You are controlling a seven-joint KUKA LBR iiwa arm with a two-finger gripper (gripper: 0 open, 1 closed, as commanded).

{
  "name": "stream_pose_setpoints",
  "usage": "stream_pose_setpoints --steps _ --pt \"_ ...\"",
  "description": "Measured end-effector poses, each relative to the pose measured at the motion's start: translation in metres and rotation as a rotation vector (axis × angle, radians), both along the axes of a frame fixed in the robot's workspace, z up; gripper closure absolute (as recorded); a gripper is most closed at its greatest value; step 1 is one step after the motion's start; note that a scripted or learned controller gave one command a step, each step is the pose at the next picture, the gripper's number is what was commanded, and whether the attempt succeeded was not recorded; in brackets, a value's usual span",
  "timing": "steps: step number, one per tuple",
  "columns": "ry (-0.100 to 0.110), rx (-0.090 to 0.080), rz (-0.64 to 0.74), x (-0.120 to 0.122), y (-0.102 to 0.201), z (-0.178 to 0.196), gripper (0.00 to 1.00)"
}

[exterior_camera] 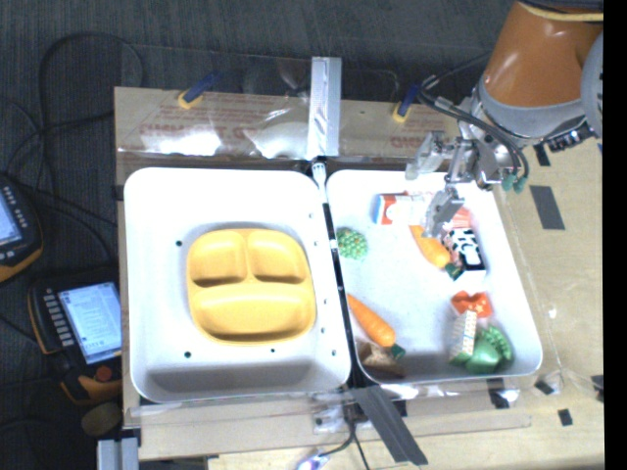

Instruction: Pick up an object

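Note:
My gripper [443, 218] hangs over the upper middle of the right bin [519, 262], reaching in from the top right. Just below its tip lies a small orange piece [431, 248], and beside that a black and white item [469, 249]. A red and white box [392, 209] sits just left of the gripper. Nothing can be made out between the fingers. Further off are a green ball [352, 244] by the bin's left wall and a carrot [372, 323] low on the left.
The left bin [157, 213] holds a yellow divided tray [252, 282]. In the right bin's lower right corner lie a red piece [470, 304], a pale corn cob [461, 336] and a green toy [490, 351]. A brown item [377, 356] rests under the carrot.

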State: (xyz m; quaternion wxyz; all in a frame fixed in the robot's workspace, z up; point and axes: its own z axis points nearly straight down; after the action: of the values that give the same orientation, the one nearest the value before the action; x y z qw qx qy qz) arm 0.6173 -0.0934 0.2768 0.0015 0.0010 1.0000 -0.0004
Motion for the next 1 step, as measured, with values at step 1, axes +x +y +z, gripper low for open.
stream_pose_setpoints --steps 1 --pt "0.003 0.0 -0.084 -0.0793 -0.039 -0.126 0.0"
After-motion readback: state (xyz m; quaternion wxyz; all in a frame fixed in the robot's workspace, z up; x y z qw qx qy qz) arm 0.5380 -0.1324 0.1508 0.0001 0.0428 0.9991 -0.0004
